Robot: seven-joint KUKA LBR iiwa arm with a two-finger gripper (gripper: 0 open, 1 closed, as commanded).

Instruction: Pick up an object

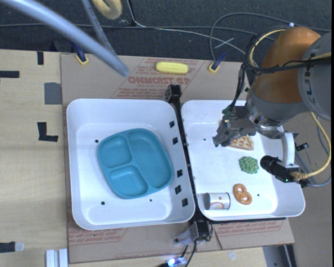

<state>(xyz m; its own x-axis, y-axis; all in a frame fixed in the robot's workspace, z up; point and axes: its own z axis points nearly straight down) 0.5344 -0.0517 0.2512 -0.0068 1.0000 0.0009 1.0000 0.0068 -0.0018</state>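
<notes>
The right bin (pixel 206 121) holds a pizza slice (pixel 243 143), a green broccoli piece (pixel 248 164), an orange pretzel (pixel 242 194) and a small can (pixel 216 201) lying on its side near the front wall. My gripper (pixel 227 136) hangs low over the right bin, just left of the pizza slice and touching or nearly touching its edge. Nothing shows between its fingers.
A blue divided plate (pixel 134 162) lies in the left bin (pixel 80 149). A yellow corn cob (pixel 171 68) rests on the cardboard behind the bins. The black divider (pixel 181 149) runs between the bins. The arm body (pixel 284 77) looms over the right bin's back corner.
</notes>
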